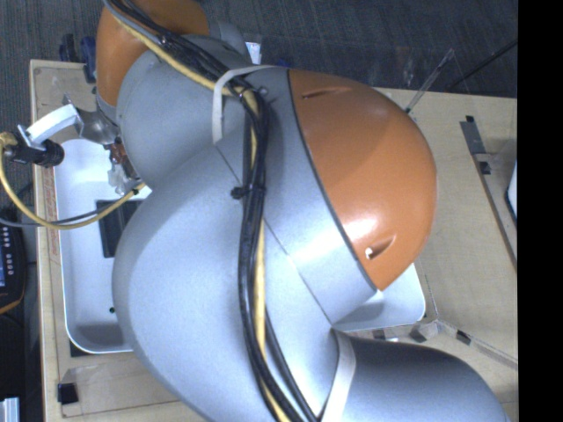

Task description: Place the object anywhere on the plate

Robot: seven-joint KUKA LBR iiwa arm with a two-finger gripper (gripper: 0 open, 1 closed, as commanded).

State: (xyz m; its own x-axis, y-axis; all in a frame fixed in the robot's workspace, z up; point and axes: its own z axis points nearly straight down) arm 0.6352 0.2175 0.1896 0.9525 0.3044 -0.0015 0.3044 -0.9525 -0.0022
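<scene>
Most of both bins (84, 323) lies behind the arm (264, 236).

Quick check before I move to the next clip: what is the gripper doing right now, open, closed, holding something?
Gripper: cannot be told. The arm blocks most of the left bin from the camera.
</scene>
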